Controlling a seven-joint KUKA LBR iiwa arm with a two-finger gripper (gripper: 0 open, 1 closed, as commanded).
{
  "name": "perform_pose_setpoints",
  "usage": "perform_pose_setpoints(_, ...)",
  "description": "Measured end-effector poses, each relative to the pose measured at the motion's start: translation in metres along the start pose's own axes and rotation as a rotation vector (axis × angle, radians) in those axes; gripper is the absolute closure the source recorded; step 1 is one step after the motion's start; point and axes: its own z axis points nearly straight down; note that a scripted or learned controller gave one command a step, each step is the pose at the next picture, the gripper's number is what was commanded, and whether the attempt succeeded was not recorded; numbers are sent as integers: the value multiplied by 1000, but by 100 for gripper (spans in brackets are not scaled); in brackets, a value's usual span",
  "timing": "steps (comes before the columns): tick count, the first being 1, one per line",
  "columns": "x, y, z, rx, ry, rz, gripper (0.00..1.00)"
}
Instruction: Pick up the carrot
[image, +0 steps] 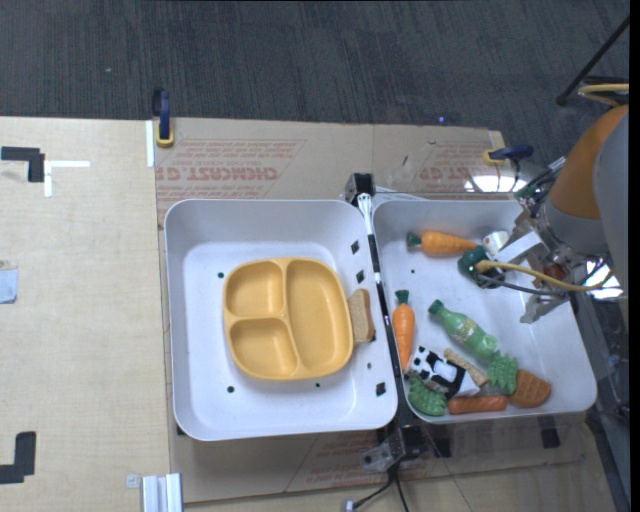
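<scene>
Three carrots lie in the right bin. One orange carrot with a green top rests across the far part of the bin. A second carrot lies lengthwise against the bin's left wall, green top pointing away. A third, stubbier carrot sits in the near right corner. My gripper hangs over the right side of this bin, to the right of the far carrot and apart from it. Nothing shows between it and any carrot.
A green bottle, a black-and-white toy, a leafy green piece and a reddish sausage crowd the bin's near part. The left bin holds a yellow divided plate with a bread slice beside it.
</scene>
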Motion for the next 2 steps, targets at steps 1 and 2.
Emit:
perform_pose_setpoints(1,49,-5,35,-11,15,97,0)
perform_pose_setpoints(2,59,-51,44,1,0,123,0)
